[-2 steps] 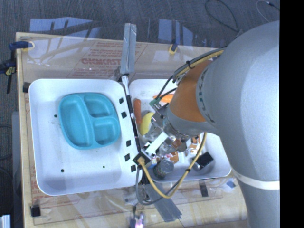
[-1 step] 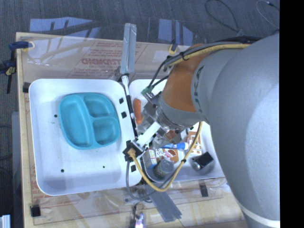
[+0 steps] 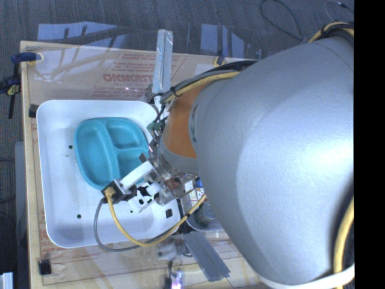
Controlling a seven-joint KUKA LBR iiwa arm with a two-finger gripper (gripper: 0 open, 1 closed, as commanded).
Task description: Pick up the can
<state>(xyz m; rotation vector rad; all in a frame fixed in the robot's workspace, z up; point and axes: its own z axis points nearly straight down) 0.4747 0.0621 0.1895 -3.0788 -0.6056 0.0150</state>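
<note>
Looming nearest, the grey arm (image 3: 271, 161) masks the can, so the gripper (image 3: 141, 197), its opening impossible to tell, should be lowered slowly at five o'clock of the blue tray (image 3: 111, 149).

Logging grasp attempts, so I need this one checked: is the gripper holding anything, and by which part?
It cannot be told. The gripper sits low over the left bin, beside the blue divided tray, but the arm hides its fingertips; no can is seen between them.
</note>
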